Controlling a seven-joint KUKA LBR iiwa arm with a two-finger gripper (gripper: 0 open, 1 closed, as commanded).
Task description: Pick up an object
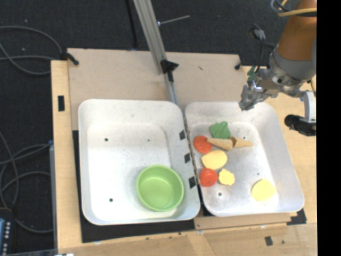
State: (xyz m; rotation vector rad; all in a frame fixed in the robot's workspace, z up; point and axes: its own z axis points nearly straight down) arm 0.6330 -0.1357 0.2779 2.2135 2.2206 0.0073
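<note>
The right bin (277, 137) holds several small toy foods: a green leafy piece (219, 129), a tan cone-shaped piece (229, 143), a red tomato (202, 144), a yellow oval piece (214, 159), a second red piece (208, 177), a small yellow chunk (227, 178) and a yellow disc (262, 190). My gripper (247, 103) hangs over the bin's far rim, up and to the right of the green piece, and nothing shows between its fingers. The left bin (101, 137) holds a green bowl (160, 188) near its front right corner.
A slanted aluminium post (152, 33) rises behind the bins, its foot near where they meet. The grey arm with its orange band (295, 36) comes in from the upper right. Cables lie on the dark floor at left.
</note>
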